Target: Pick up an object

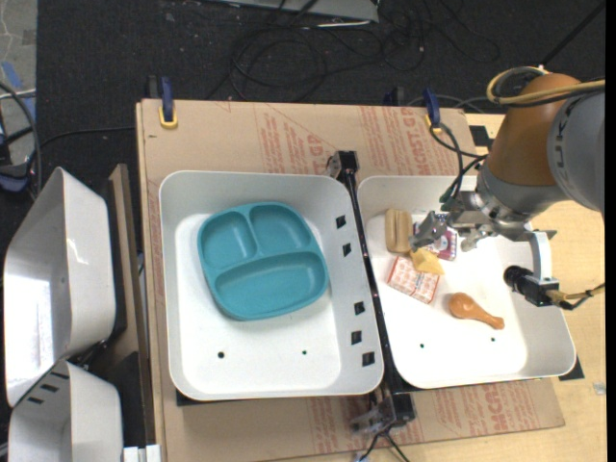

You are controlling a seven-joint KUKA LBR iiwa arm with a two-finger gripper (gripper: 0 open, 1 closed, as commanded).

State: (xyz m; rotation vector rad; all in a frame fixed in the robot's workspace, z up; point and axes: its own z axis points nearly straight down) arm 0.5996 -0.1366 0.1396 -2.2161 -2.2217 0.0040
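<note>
**Gripper down among the items in the right bin**

The grey arm (pixel 549 152) with its orange band reaches in from the right and ends over the upper part of the right bin (pixel 539 354). Its gripper (pixel 435 231) sits low, just above a small cluster of things. Whether its fingers are spread or pressed together I cannot tell; the metal parts blur into the clutter below them, and nothing is clearly seen between them.

Directly under or against the gripper lies a small pink-and-white packet (pixel 446 245), possibly touching it. Just beside that, toward the bin's middle, is a yellow wedge (pixel 426 261), and below it a red-and-white patterned box (pixel 413 279), tilted. A tan bread-like block (pixel 397 230) lies to the left of the gripper, near the divider between the bins. An orange drumstick-shaped toy (pixel 473 309) rests apart from the cluster, lower in the bin.

The left bin (pixel 183 354) holds a teal divided plate (pixel 262 259), lying flat and slightly turned.
</note>
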